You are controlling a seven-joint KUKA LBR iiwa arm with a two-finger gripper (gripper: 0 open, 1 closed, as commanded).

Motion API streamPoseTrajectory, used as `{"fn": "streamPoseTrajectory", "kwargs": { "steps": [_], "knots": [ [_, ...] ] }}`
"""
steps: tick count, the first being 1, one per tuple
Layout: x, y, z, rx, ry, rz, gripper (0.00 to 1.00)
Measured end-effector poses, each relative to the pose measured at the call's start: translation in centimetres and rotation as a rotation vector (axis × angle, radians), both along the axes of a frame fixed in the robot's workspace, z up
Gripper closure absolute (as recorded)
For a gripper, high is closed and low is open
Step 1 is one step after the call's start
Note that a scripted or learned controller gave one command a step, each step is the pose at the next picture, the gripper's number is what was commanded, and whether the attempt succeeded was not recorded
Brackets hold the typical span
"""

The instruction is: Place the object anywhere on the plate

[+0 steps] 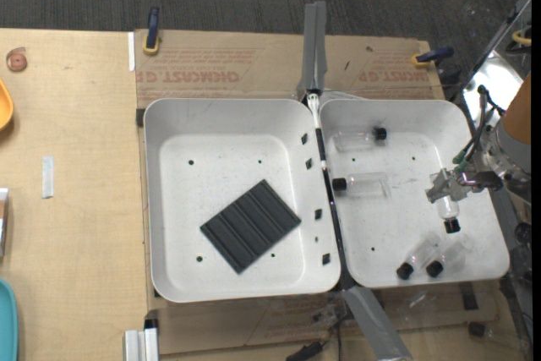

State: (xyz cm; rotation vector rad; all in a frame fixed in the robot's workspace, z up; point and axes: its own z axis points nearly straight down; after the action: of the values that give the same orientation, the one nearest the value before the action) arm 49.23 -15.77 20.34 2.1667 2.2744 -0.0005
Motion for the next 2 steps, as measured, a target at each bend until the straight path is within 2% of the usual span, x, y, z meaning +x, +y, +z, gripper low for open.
{"fn": "streamPoseTrajectory", "kwargs": {
  "steps": [1, 2],
  "knots": [
    [8.9, 5.9, -0.3, -0.001, 0.001, 0.212, 1.0],
    [6.3, 11.5, 1.3, 0.0, 0.004, 0.047, 1.0]
  ]
}}
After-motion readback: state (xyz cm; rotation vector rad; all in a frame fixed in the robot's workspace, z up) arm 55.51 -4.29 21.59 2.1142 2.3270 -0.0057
